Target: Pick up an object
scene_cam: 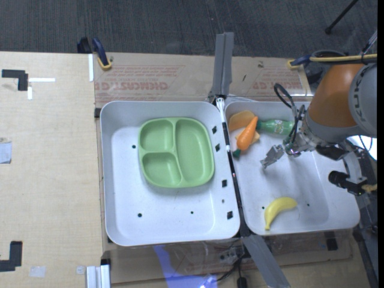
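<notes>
Hovering over your right bin [312, 212], the gripper [272, 156] hangs near the carrot [246, 135]. You cannot tell how it is set.

Grey arm [366, 95]; orange band [336, 98]; black cables

We look down from one fixed camera set above the table [48, 179], tilted at a slant rather than straight down; the far edge of the table sits toward the top of the view, with dark floor [150, 11] beyond it, and the near edge runs along the bottom; the camera stands far enough back to take in both white bins whole, the left bin [120, 209] near the middle of the view and the right bin [312, 209] toward the right side; the arm [339, 98] enters from the right, so we face it side-on; a wide stretch of bare table fills the left of the view.
</notes>
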Motion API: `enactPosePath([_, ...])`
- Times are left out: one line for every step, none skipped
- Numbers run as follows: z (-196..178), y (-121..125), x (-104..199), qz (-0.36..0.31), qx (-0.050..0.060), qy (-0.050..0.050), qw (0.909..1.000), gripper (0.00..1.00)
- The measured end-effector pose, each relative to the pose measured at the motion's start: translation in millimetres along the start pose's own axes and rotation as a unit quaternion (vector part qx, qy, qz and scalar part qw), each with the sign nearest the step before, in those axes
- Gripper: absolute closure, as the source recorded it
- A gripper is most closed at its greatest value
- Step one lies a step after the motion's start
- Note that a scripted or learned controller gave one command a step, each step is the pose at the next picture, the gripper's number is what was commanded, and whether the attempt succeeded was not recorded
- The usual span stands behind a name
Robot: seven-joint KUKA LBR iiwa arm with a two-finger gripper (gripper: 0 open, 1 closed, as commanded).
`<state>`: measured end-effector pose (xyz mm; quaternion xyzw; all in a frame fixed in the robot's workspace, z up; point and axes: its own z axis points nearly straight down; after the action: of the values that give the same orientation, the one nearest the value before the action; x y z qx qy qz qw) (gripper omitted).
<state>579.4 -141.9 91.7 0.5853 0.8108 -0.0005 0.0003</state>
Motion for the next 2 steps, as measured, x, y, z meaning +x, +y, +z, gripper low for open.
enactPosePath([4.7,62.9,-4.0,-0.026,0.016,0.006,0.9995,0.00])
enactPosePath([-0.4,-5.1,28.3,-0.176,-0.001,0.000,0.9844,0.00])
